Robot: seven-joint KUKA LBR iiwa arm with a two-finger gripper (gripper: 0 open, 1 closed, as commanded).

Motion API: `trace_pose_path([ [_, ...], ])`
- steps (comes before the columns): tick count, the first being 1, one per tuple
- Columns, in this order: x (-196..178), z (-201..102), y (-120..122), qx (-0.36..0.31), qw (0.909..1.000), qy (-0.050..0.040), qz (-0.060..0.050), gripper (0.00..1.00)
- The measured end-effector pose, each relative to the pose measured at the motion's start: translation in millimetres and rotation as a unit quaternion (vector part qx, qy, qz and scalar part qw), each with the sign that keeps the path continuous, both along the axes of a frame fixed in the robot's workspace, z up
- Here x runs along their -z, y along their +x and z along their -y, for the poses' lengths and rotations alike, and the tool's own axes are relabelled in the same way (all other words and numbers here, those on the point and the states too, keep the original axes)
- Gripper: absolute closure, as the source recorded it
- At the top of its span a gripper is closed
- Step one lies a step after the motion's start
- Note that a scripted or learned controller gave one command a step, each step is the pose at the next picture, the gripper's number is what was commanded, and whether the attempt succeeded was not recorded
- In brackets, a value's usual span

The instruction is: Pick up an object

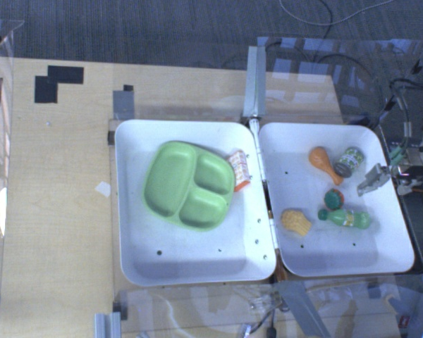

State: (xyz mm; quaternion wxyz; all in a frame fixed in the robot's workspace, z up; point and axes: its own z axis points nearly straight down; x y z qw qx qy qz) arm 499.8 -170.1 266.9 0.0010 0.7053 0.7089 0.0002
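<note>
The right bin [338, 259] holds several small items. An orange drumstick-shaped toy [322, 162] lies next to a small tin can [348, 161]. Below them sit a dark green round piece [333, 200], a green bottle [347, 218] on its side, and a yellow corn-like piece [296, 222]. My gripper [374, 179] hangs over the right rim of this bin, just right of the can and above the bottle. It touches none of the items and nothing shows in it.
The left bin [190, 266] carries a green divided plate [188, 184] with a small white and orange packet [239, 169] at its right edge. A metal divider [254, 83] stands behind the bins. Cables and arm hardware [416, 160] crowd the right side.
</note>
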Motion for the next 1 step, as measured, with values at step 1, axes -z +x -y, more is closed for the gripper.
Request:
trace_pose_path([
  [1,76.5,-27.6,57.1,-0.022,0.9997,0.0006,-0.001,0.00],
])
